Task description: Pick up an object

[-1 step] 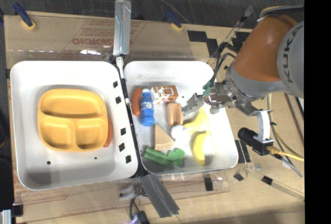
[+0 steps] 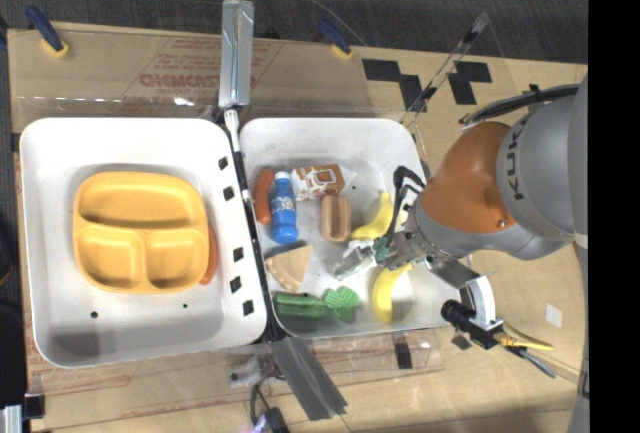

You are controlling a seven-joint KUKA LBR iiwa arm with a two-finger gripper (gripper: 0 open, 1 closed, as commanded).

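The landmark here is the divider (image 2: 236, 211), the ridge where the two white bins meet. To the left of the divider, the left bin (image 2: 50, 321) holds a yellow tray with compartments (image 2: 143, 229), which lies flat near the middle of that bin. Just to the right of the divider, in the right bin (image 2: 300, 136), a red sausage-like toy (image 2: 263, 195) and a blue bottle (image 2: 284, 208) lie side by side, and below them there is a tan wedge (image 2: 290, 268) and a green toy (image 2: 316, 304) near the front wall. A little further from the divider I see a brown and white carton (image 2: 321, 181) and a hot dog bun (image 2: 335, 217). Further right again are a yellow banana (image 2: 380, 215) and, below it, a second yellow piece (image 2: 384, 290). The arm (image 2: 520, 191) comes in from the far right side, well apart from the divider, with its orange band bent down over the right edge of the right bin. The gripper (image 2: 362, 256) reaches toward the divider and sits low among the objects, between the banana and the second yellow piece, close to both. It is small and partly hidden in this view, so I cannot tell if it is released or clenched, or if it grasps something.
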